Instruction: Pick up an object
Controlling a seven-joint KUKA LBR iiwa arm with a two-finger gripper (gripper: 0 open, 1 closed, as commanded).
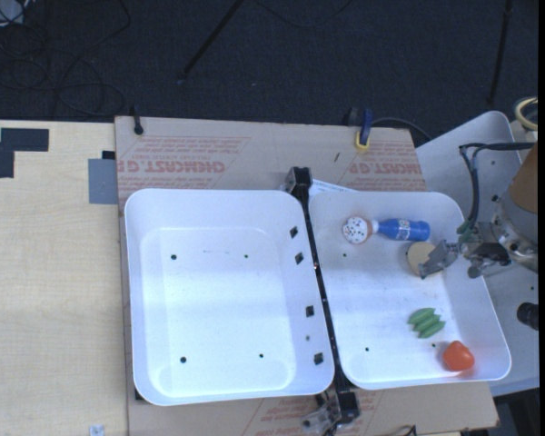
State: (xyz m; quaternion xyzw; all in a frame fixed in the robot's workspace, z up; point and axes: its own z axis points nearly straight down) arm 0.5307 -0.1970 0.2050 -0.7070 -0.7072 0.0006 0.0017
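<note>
The right bin (pixel 381 371) holds several small objects. A white dotted ball (pixel 354 231) lies at the back, touching a blue bottle (pixel 403 230) on its side. A tan round piece (pixel 420 256) sits just in front of the bottle. Nearer the front are a green pod-shaped toy (pixel 426 322) and an orange-red object (pixel 457 356) in the front right corner. My gripper (pixel 458 262) hangs over the bin's right rim, open, with one finger (pixel 439 256) right beside the tan piece. Nothing is between the fingers.
The left bin (pixel 145 243) stands next to the right one, parted by a black divider rail (pixel 313 271). Both rest on cardboard (pixel 209 157) on a wooden bench. Cables and the arm's body crowd the right edge.
</note>
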